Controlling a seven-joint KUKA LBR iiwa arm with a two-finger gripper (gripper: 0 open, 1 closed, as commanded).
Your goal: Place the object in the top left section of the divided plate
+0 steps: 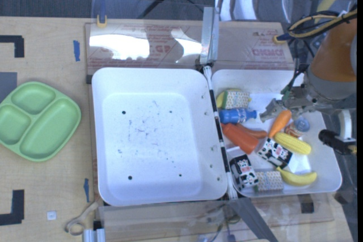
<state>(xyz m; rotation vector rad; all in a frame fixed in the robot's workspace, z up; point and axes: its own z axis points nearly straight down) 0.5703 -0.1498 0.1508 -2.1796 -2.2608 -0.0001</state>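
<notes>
Hand [283,106] over right bin [334,170], fingers spread beside 1 small carrot [279,122], not gripping. Counted there: 1 blue bottle [237,116], 1 big orange carrot [244,136], 2 bananas [292,143]. 1 green divided plate [37,120] on desk [34,42], well left of left bin [113,88].

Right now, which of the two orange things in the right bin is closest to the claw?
The small orange carrot, tilted just below the claw. The bigger orange piece lies farther left, under the blue bottle.
</notes>
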